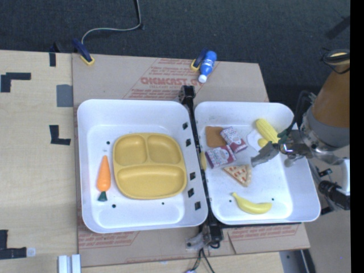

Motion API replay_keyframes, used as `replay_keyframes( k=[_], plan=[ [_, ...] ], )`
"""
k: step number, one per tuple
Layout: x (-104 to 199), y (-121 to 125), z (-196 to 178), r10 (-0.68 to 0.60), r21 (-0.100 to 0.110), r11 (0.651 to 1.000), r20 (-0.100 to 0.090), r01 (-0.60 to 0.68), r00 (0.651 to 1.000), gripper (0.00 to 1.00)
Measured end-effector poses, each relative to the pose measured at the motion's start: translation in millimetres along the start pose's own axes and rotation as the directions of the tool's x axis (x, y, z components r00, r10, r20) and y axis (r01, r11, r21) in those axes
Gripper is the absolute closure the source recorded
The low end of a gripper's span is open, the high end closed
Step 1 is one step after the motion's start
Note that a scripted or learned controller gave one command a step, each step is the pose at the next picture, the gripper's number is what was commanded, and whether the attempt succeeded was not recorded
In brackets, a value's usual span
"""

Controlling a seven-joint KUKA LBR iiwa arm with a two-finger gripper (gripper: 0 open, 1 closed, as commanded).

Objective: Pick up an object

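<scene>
- The gripper (268,152) is seen over the right bin (301,201), reaching in from that bin's right wall, with the grey wrist and orange band of the arm (330,110) behind it.
- Whether the gripper is open or closed cannot be told; nothing is seen held by it.
- A corn cob (266,130) is found just beside the gripper, on its upper side, lying near the bin's upper right corner.
- A pizza slice (238,173) is located near the gripper, lower and to the left, flat on the bin floor.
- A small white and red packet (234,139) and a purple packet (217,156) are noted left of the gripper, touching each other.
- A brown square piece (213,136) is recorded beside the packets, towards the left wall of the right bin.
- A banana (250,205) is observed lying alone near the lower edge of the right bin, apart from the other items.
- In the left bin (91,118), a yellow divided plate (150,165) is placed in the middle.
- A carrot (103,176) is laid just left of the plate, with its green end pointed to the lower edge.
- Both bins are set side by side on a cardboard sheet (148,78).
- A blue and white bottle (207,65) is seen lying on the cardboard above the bins.
- A cable (122,27) with a blue and yellow clip (83,51) is noted at the upper left.
</scene>
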State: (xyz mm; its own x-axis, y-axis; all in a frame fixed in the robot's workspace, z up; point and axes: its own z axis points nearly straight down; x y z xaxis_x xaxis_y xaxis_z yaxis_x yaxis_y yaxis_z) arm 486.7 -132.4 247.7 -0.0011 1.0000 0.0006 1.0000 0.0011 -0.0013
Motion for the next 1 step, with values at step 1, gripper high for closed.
replay_keyframes(
  k=[1],
  plan=[
    [-5.0, -3.5, 135.4, 0.001, 0.003, 1.0, -0.001, -0.001, 1.0, 0.0]
  ],
)
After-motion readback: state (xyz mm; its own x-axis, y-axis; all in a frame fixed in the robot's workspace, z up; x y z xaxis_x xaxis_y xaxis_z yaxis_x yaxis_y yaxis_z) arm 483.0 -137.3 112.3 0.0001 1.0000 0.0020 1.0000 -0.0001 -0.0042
